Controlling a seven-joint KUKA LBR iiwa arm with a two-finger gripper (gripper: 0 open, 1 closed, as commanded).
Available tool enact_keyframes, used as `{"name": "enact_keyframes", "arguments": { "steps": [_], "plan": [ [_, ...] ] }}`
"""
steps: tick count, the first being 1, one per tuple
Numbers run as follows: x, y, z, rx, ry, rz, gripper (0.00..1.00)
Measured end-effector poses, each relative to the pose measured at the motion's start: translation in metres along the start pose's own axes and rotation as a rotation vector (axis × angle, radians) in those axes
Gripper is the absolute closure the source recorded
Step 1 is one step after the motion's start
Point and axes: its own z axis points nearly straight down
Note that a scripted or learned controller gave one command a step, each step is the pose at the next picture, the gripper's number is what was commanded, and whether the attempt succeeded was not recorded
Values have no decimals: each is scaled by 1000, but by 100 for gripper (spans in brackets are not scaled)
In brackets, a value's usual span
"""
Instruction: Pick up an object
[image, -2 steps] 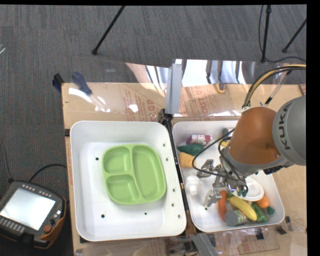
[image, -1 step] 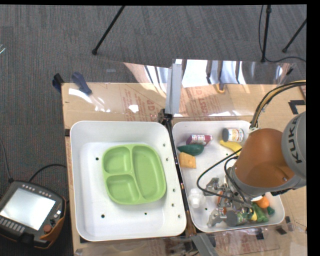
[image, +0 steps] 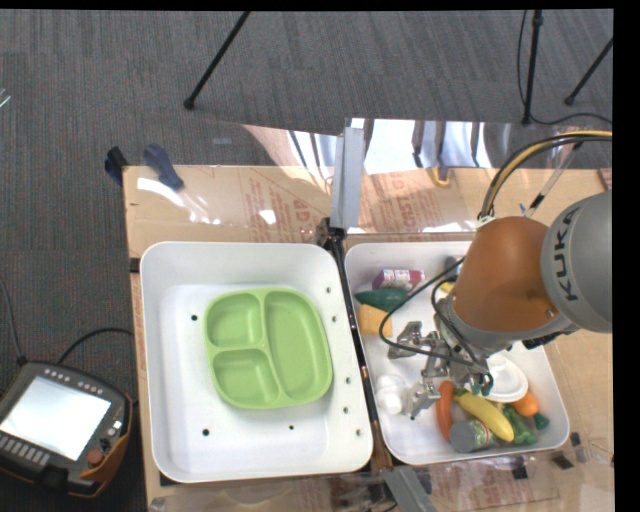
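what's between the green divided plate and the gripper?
In the camera view, going right from the green divided plate: bare floor of the left bin, the two bins' adjoining rims, then a small white object just left of the gripper.

1. We note dark grey carpet covering the floor across the top and down the left side, with a fine ribbed weave.
2. Thin black stand legs cross the carpet at upper left; more legs stand at upper right.
3. The counter is brown, cardboard-like, under a clear glossy sheet that throws bright glare patches.
4. A grey upright post rises at the counter's middle rear.
5. On the floor at lower left lies a handheld pendant with a pale screen, its black cable looping over the carpet.
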Motion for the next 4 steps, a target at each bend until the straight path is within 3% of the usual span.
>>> {"name": "enact_keyframes", "arguments": {
  "steps": [1, 2, 3, 4],
  "plan": [
    [46, -10, 1, 0, 3, 37, 0],
    [2, -96, 0, -3, -2, 36, 0],
    [2, -94, -5, -8, 5, 35, 100],
    [-26, -36, 0, -2, -1, -40, 100]
  ]
}}
